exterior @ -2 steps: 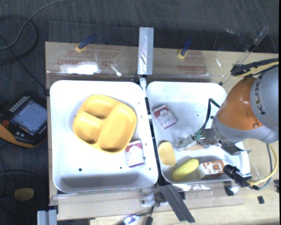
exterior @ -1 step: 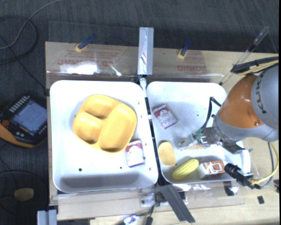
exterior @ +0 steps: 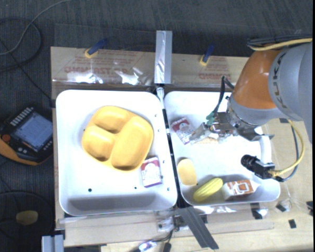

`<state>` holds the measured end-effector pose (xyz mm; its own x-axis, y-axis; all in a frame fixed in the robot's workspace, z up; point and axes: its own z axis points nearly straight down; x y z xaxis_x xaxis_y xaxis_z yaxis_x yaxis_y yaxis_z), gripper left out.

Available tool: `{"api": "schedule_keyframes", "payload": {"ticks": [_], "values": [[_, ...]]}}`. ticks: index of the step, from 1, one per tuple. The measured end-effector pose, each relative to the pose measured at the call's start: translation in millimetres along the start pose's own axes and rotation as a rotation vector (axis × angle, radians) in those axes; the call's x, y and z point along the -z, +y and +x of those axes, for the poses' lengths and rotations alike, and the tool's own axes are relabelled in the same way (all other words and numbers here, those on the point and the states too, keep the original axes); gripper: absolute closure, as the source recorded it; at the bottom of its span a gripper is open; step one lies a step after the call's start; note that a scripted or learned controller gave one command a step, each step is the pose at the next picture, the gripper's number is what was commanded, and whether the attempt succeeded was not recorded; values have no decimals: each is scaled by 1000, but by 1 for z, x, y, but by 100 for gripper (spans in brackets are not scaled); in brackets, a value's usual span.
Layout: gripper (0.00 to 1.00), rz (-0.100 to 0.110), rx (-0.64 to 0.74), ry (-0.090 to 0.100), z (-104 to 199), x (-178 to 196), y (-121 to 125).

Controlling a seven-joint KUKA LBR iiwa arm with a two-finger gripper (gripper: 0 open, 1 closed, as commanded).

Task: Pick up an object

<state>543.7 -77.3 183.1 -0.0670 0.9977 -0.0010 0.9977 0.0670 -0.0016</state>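
Note:
My gripper point(exterior: 206, 132) hangs low over the upper middle of the right bin point(exterior: 228, 156). It is just right of a red and white packet point(exterior: 180, 128) that lies near the bin's left wall, and its tip seems to touch or overlap the packet's right edge. Lower in this bin lie a pale yellow round piece point(exterior: 187, 171), a yellow corn-like object point(exterior: 207, 189) and a small orange and white carton point(exterior: 239, 188). The left bin point(exterior: 73, 188) holds a big yellow lumpy object point(exterior: 117, 137) and a second red and white packet point(exterior: 151, 171).
The grey and orange arm point(exterior: 270, 85) reaches in over the right bin's upper right corner. A black connector with a yellow cable point(exterior: 256, 165) hangs over the bin's right side. The divider between the bins point(exterior: 168, 140) runs close to the packet. A handheld pendant point(exterior: 27, 134) lies at the far left.

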Motion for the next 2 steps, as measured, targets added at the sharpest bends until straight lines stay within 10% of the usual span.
{"api": "schedule_keyframes", "payload": {"ticks": [1, 2], "values": [[100, 1, -284, -3, -45, 56, 17], [100, 2, -101, -3, -14, 3, 74]]}}
